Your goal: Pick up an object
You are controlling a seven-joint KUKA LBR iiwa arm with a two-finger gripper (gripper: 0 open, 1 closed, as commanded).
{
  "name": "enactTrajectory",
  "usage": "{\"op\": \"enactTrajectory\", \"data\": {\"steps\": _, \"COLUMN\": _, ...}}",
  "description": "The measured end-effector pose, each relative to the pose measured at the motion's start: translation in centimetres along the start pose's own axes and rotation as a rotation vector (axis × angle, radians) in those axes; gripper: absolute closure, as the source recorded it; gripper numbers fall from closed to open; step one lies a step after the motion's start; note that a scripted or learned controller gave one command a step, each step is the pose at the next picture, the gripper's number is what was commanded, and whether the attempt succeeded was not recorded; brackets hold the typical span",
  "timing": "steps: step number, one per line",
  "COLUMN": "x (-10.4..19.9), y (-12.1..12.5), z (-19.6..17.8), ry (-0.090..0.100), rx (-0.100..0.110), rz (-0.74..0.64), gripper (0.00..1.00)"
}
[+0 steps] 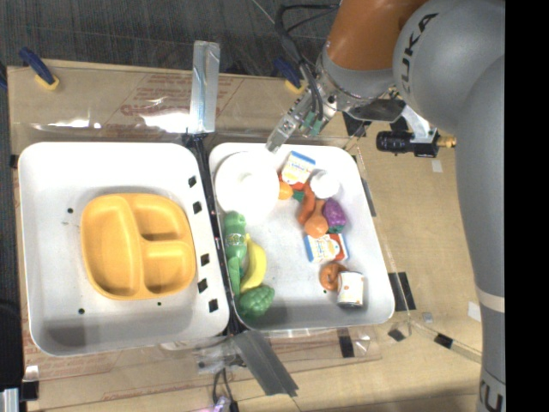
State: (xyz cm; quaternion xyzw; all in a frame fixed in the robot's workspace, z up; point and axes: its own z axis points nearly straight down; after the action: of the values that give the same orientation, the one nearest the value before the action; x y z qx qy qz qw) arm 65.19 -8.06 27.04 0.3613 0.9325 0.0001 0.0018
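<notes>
The hand (287, 130) hangs over the far rim of the right bin (371, 230) — whether it is apart or together cannot be told. Toy foods — a banana (254, 264), purple grapes (334, 214), small cartons — lie inside; a yellow tray (137, 245) fills the left bin (39, 230).

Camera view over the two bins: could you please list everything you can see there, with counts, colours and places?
Bins: two, white, side by side on the bench.
Divided tray: one, yellow, in the left bin.
Plate: one, white, far left corner of the right bin.
Banana: one, yellow, left edge of the right bin.
Green toy vegetables: about two, beside the banana.
Small cartons: two, white and blue with orange, middle of the right bin.
Purple grapes: one bunch, by the cartons.
Cup: one, white, near right corner.
Clamp: one, blue and yellow, top left.
Arm: one, grey, orange band.
Gripper: one, above the right bin's far rim.
</notes>
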Motion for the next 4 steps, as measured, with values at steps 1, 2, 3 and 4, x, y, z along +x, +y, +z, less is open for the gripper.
{"op": "enactTrajectory", "data": {"steps": 1, "x": -2.6, "y": -7.8, "z": -5.5, "ry": -0.005, "rx": 0.001, "rz": -0.062, "gripper": 1.0}}
{"op": "enactTrajectory", "data": {"steps": 2, "x": 3.1, "y": -4.8, "z": 2.9, "ry": 0.008, "rx": 0.005, "rz": -0.065, "gripper": 1.0}}
{"op": "enactTrajectory", "data": {"steps": 3, "x": 3.5, "y": -2.1, "z": 3.5, "ry": 0.002, "rx": 0.001, "rz": -0.015, "gripper": 1.0}}
{"op": "enactTrajectory", "data": {"steps": 4, "x": 1.6, "y": 1.7, "z": -1.2, "ry": 0.0, "rx": 0.001, "rz": 0.067, "gripper": 1.0}}
